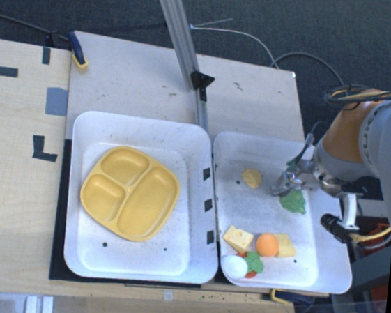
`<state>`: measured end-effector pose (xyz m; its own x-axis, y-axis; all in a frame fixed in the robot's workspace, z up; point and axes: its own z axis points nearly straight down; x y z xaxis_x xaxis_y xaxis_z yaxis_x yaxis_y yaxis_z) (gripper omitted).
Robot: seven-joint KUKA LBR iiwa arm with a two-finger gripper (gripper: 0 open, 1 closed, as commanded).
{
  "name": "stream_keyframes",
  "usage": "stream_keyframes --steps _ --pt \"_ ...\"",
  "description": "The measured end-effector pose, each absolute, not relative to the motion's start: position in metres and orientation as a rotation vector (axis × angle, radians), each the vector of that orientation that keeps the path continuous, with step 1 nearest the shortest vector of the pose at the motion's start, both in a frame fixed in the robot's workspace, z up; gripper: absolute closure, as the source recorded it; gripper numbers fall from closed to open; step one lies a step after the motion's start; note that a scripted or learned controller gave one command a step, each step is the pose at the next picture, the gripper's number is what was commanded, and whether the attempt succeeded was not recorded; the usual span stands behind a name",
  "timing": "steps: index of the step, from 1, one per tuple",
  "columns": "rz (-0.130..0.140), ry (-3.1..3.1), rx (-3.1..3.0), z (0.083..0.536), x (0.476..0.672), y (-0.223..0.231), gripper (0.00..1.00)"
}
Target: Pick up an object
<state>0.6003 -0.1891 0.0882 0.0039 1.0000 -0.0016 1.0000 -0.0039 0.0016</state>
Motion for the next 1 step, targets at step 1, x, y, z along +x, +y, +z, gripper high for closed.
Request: stream_keyframes --steps 1 --pt "0.002 2.219 2.219 0.1424 0.5971 -0.1883 1.00"
